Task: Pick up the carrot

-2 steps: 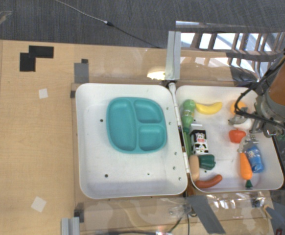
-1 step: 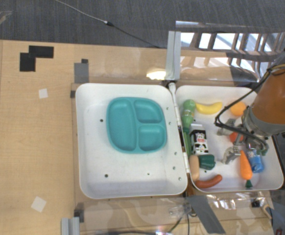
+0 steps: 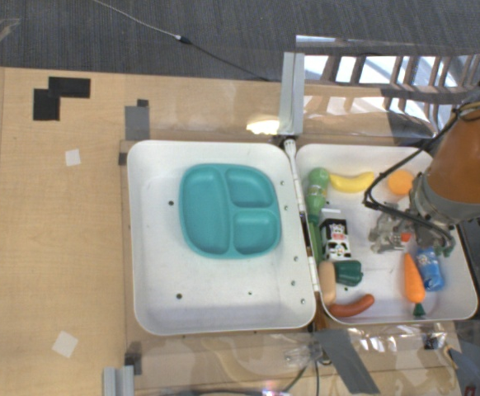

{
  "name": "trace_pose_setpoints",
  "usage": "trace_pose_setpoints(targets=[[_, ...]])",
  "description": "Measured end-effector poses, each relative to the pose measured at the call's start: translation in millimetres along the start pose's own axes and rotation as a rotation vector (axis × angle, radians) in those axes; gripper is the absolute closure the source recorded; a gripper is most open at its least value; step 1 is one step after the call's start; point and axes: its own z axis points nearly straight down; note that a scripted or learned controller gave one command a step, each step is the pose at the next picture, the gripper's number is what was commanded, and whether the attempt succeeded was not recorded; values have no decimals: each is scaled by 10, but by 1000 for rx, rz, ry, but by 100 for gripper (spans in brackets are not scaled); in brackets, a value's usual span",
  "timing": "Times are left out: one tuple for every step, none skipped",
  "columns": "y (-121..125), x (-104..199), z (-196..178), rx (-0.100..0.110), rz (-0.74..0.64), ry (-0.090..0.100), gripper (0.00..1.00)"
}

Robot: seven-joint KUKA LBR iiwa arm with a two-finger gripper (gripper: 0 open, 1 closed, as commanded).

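The gripper (image 3: 397, 236) hangs over the right bin (image 3: 463, 308), just left of the carrot (image 3: 413, 279), which lies near the bin's near-right corner beside a blue bottle (image 3: 430, 271). Whether it is open or closed I cannot tell, and nothing shows in its grasp. It should shift right and nearer, centre over the carrot (crowded by the bottle), then descend.

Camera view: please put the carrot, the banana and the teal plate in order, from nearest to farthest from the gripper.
1. The carrot, just below the gripper in the right bin.
2. The banana, up and to the left, near the top of the same bin.
3. The teal plate, far left, in the other bin.
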Motion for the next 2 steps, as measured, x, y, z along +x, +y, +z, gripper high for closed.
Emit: trace_pose_setpoints(targets=[[-219,546,102,0,109,7,100],[-278,541,-226,0,125,13,100]])
